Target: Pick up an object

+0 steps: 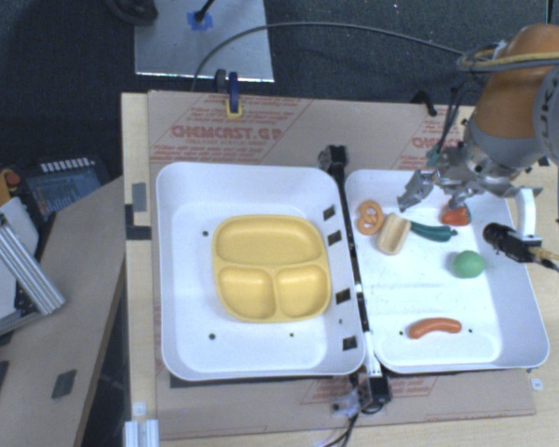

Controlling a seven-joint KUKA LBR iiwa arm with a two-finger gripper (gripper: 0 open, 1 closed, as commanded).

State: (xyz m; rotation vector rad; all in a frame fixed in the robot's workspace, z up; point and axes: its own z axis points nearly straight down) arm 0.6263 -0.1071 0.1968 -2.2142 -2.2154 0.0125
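Left bin [177, 277]: yellow tray [270, 268]. Right bin [517, 338]: sausage [434, 327] lying left-right, green ball [467, 264]. Gripper [429, 192] empty, fingers apart

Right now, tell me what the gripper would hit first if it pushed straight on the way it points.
Probably the tan bread piece, just ahead and below the gripper in the right bin; the pretzel lies beside it. Depth is unclear, so the gripper might pass above them.

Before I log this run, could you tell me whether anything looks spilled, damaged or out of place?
Nothing stands out. The yellow tray sits flat in the left bin; the toy foods lie loose in the right bin.
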